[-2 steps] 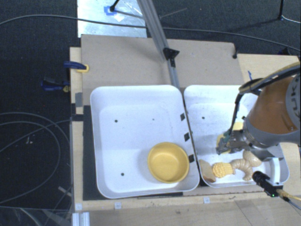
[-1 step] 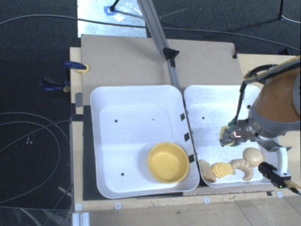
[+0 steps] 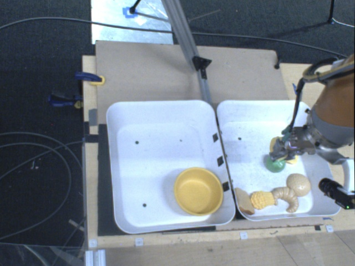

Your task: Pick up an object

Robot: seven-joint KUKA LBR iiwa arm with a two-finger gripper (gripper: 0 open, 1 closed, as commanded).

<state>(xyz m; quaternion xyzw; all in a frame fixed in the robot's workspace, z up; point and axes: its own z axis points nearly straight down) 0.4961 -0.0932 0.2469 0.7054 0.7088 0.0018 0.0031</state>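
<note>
A small round green object (image 3: 274, 164) lies in the right-hand shallow white bin (image 3: 244, 121), above the tan mushroom-shaped toy (image 3: 293, 190) and yellow corn-like piece (image 3: 262, 199), directly under the hand (image 3: 287, 152), whose grip I cannot tell.

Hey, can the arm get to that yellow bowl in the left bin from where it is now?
Probably yes. The yellow bowl sits alone in the left bin, open from above. The gripper is over the right bin by a green object, so it must cross the divide.
</note>
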